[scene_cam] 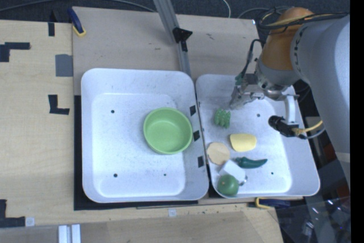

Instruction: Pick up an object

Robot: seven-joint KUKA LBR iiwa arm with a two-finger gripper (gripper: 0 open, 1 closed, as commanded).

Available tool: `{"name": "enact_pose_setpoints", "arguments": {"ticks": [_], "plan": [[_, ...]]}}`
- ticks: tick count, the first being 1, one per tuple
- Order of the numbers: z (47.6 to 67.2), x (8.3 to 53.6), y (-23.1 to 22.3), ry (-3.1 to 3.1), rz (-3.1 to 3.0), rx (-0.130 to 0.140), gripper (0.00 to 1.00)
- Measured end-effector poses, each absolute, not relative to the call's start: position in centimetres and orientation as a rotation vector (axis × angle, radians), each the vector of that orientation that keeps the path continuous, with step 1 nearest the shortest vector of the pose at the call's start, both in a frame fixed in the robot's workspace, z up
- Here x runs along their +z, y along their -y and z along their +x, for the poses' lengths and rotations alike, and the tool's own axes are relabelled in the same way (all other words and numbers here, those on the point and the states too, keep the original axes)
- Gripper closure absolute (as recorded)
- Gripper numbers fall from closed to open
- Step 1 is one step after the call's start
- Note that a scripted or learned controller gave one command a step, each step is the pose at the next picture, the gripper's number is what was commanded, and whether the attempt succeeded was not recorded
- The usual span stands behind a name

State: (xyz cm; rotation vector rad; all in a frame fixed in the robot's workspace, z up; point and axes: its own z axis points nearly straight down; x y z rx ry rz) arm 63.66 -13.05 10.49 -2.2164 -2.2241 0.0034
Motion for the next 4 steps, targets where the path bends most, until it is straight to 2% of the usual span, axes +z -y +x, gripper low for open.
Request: {"name": "enact_pose_setpoints", "arguments": {"ticks": [2, 3, 4], "plan": [[64.6, 21.9, 11.6, 2.226, -2.222, -0.005, 1.00], [64.6, 20.8, 11.5, 2.223, -2.219, 0.004, 1.00], [64.1, 21.7, 6.1, 2.227, -2.214, -0.001, 1.00]]}}
